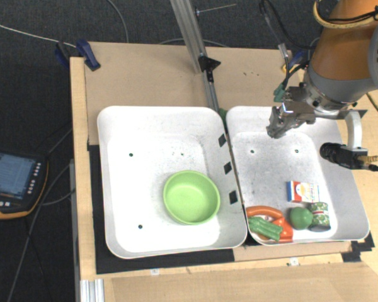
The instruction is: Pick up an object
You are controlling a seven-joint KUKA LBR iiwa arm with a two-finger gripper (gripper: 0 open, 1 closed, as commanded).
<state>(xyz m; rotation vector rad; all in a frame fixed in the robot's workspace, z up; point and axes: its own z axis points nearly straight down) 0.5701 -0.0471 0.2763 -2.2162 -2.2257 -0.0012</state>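
Note:
My gripper (276, 129) hangs above the back edge of the right bin (264, 168), with nothing visible between its fingers. Far in front of it, at the bin's near edge, sits a cluster of small items: a white, red and blue box (302, 191), a green ball (300, 218), a small patterned can (320, 214), and an orange and green toy vegetable (266, 224). A light green bowl (191, 197) rests in the left bin (132, 156), toward its front right.
A slanted metal pole (192, 33) rises from the bench behind the two bins. A black strip with clips (227, 167) runs between the bins. A handheld pendant (12, 181) lies on the floor at far left.

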